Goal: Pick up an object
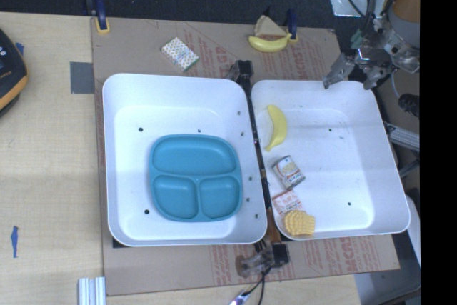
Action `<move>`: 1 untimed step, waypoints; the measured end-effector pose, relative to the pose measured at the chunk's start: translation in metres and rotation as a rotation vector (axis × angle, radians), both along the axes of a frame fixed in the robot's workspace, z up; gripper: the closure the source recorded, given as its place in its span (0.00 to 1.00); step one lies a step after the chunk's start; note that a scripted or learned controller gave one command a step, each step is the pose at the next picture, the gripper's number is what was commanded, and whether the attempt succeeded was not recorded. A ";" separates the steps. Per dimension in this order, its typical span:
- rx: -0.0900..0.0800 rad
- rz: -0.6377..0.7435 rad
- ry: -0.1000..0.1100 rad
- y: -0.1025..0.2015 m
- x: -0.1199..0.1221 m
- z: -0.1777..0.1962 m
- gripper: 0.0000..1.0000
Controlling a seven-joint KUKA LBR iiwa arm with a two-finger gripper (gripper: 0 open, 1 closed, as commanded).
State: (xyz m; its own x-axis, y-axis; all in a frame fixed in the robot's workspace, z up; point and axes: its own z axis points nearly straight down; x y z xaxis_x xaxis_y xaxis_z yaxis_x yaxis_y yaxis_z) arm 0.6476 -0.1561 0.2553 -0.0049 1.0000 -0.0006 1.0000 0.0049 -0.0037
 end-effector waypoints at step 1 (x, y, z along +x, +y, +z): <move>0.000 -0.001 0.002 0.036 -0.034 -0.147 0.00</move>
